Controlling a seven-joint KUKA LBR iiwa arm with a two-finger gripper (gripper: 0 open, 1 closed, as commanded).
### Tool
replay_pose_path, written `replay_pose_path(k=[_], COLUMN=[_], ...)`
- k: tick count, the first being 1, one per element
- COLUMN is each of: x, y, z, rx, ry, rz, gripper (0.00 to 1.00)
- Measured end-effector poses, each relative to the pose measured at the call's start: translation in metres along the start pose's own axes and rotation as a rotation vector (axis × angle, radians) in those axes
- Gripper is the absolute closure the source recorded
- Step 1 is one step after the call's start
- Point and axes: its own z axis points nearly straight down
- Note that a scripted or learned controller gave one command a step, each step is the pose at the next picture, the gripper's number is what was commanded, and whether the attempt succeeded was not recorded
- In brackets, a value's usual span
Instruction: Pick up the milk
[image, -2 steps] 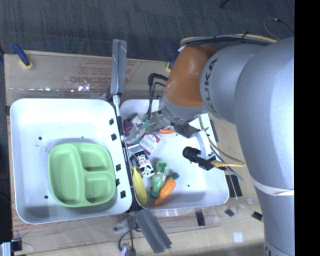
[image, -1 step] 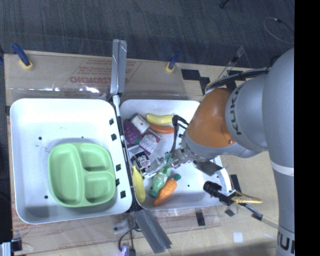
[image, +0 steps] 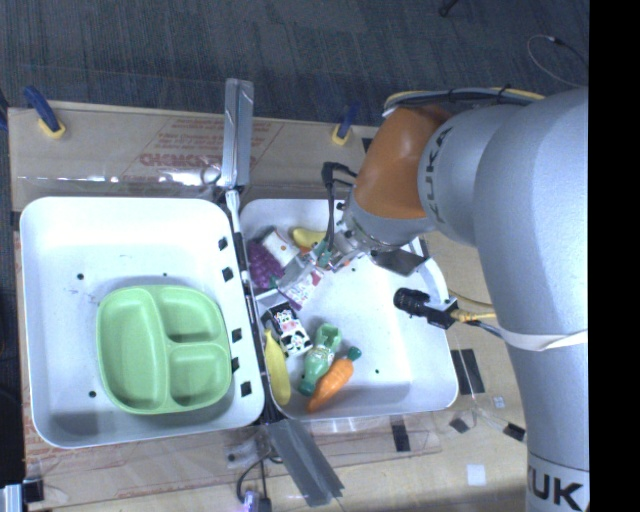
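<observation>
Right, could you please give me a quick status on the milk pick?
Gripper low in right bin, near purple item. Milk lying free below it, not gripped. Banana and carrot crowd the milk.

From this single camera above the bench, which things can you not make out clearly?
- The jaws of the gripper: blurred against the items beneath, so open or shut cannot be told.
- The purple item in the right white bin: too small and partly covered by the gripper to identify.
- The small black-and-white milk carton: its print is too small to read.
- The yellow banana: its lower end is hidden at the bin wall.
</observation>
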Motion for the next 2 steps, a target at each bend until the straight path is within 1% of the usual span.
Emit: replay_pose_path(k=[1, 2], x=[0.0, -0.04], y=[0.0, 0.043], z=[0.0, 0.027], rx=[0.0, -0.005], ry=[0.0, -0.005], rz=[0.0, 0.013], gripper=[0.0, 0.0])
